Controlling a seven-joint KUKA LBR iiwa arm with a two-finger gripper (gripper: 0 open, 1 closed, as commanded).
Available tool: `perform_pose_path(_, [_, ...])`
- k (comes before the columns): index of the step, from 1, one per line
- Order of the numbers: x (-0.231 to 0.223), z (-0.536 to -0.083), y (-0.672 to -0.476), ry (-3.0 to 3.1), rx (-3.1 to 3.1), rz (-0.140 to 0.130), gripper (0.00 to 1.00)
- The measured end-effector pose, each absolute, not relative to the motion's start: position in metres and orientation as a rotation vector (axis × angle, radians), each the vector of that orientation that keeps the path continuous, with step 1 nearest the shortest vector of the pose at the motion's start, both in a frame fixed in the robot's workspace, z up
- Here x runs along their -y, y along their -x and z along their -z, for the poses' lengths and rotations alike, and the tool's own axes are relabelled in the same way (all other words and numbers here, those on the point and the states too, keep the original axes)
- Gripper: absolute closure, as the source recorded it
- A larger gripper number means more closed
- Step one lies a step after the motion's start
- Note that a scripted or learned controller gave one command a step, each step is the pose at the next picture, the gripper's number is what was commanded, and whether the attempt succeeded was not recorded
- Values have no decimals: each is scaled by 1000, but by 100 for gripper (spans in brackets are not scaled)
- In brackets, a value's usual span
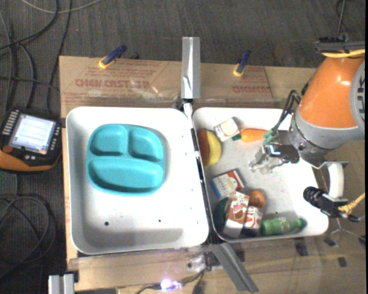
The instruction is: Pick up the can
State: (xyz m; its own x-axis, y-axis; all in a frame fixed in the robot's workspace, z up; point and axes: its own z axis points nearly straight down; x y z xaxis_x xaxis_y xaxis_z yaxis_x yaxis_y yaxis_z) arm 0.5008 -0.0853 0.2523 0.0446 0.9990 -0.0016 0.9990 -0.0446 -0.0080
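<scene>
My arm reaches in from the right, orange band uppermost, with my hand (265, 158) low over the right bin (294, 192), near its middle. Finger opening: I cannot tell from this angle, and I see nothing gripped.

Right bin contents: a banana (211, 147) against the left wall; a small white carton (227, 128) and a carrot (254, 135) near the far wall; a box with a blue and red label (227, 183) lower down. At the near wall lies a crowded cluster: a green bottle (283, 225) on its side, a small orange fruit (257, 197), and a red-and-white printed can (239, 215), as best I can judge, tucked between them. The can sits well apart from my hand.

Left bin (80, 225): one turquoise divided tray (127, 158), three compartments, lying flat.

Surface: both bins rest on a bench (141, 84) covered in brown cardboard, held at the far edge by two blue-and-yellow clamps (112, 56). A metal rail (190, 69) runs between the bins.

Room: dark carpet floor with loose cables; an orange-edged pendant with lit screen (28, 139) left of the bench.
</scene>
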Motion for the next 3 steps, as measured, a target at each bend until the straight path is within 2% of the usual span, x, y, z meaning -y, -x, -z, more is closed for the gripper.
perform_pose_path(1, [97, -263, -495, 2601, 1757, -14, 100])
perform_pose_path(2, [101, -242, -484, 2431, 1983, -14, 100])
perform_pose_path(3, [39, -251, -494, 1580, 2707, -6, 100])
